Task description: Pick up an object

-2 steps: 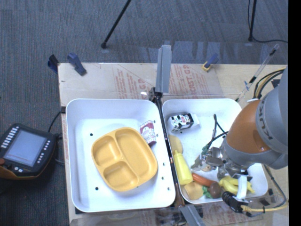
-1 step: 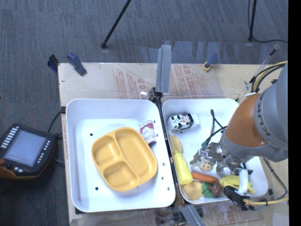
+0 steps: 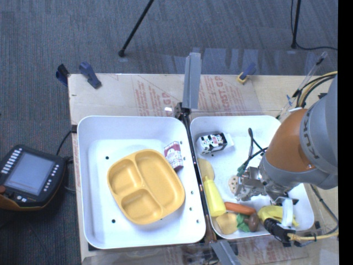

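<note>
The right bin (image 3: 259,123) holds a pile of toy food. A black-and-white cow toy (image 3: 213,142) lies near its back left. A yellow mustard bottle (image 3: 213,197) lies along the left wall. An orange carrot (image 3: 240,207), a speckled cookie (image 3: 234,183), a yellow banana (image 3: 273,213), a tan bun (image 3: 226,223) and small green and brown pieces (image 3: 247,221) crowd the front. My gripper (image 3: 251,185) is low in this bin, just right of the cookie and above the carrot. Its metal head hides what is under it.
The left bin (image 3: 94,148) carries a yellow divided plate (image 3: 144,185) and a small red-and-white carton (image 3: 174,154) by its right wall. A grey post (image 3: 192,84) stands behind the divider between the bins. A teach pendant (image 3: 27,175) sits off the bench at left.
</note>
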Controlling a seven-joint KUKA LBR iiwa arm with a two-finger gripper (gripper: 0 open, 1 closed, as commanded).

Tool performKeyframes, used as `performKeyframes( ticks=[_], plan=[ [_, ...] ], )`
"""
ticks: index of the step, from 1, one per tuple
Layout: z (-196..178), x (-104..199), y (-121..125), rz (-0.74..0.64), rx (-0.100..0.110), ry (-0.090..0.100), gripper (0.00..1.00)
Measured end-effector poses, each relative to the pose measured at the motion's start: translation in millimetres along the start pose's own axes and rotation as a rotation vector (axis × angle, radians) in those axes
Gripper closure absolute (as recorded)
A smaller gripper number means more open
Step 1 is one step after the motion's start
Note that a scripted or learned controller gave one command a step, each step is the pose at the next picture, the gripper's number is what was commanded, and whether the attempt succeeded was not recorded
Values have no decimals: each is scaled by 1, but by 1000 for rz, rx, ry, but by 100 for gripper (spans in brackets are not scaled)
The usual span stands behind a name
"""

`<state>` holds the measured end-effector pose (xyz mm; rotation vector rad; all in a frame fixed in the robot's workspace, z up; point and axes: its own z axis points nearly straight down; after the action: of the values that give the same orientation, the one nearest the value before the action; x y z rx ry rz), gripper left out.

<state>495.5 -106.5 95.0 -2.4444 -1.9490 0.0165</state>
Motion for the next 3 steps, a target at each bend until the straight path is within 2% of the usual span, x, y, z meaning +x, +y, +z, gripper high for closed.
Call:
performKeyframes(
  ticks=[1, 2, 3],
  plan=[
    [-5, -3, -22, -62, -7, -1, 100],
    [-5, -3, -22, -61, -7, -1, 0],
    [10, 4, 38, -62, -8, -2, 0]
  ],
)
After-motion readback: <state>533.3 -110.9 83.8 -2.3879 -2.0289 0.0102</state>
